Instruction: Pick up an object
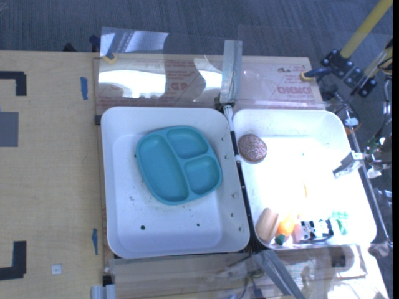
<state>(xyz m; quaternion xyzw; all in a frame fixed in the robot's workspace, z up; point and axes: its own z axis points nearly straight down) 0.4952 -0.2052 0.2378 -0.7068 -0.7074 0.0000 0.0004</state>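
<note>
A teal divided plate (pixel 179 164) lies in the left white bin (pixel 118 223), slightly toward its back. In the right white bin (pixel 324 126) a round brown speckled object (pixel 252 147) rests by the back left wall. Along that bin's front edge sits a row of small items: a tan bread-like piece (pixel 267 223), an orange piece (pixel 285 225), a small green bit (pixel 280 239), and a few pale, dark and teal pieces (pixel 321 228). The right bin's floor is washed out by bright light.
A clear plastic sheet (pixel 162 73) with a metal upright (pixel 230 70) stands behind the bins. A yellow pole (pixel 368 20) and black clamps (pixel 346 67) sit at the back right. Wooden bench top (pixel 47 167) stretches to the left.
</note>
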